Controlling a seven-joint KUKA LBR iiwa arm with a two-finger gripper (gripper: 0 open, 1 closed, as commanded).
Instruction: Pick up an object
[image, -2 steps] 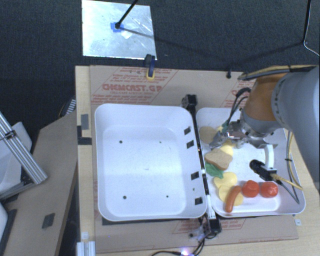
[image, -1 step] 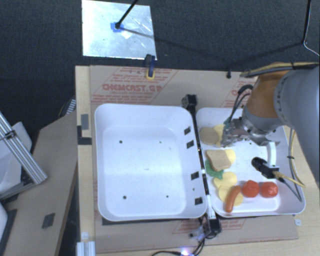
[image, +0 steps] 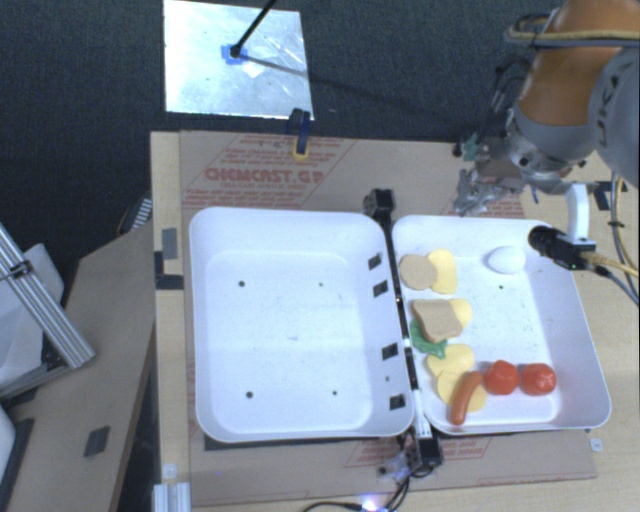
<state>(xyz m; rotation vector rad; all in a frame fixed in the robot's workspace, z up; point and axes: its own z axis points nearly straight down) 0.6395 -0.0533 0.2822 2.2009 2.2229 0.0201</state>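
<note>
Camera view: bench (image: 250, 165) with cardboard sheet, dark floor beyond.
Gripper (image: 478, 195) above right bin's (image: 585, 330) far rim, jaw state not discernible. In right bin: egg (image: 506, 260), bread (image: 438, 320), sausage (image: 464, 397), two tomatoes (image: 520, 378). Left bin (image: 290, 320) adjoining.

We note both bins as smooth white plastic, left bin (image: 290, 320) faintly speckled, right bin (image: 560, 330) glossier. Cardboard sheet (image: 260, 170) beneath looks matt brown, printed red. Tomatoes (image: 520, 378) shine like plastic. Foil-like panel (image: 235, 60) gleams, crinkled.
</note>
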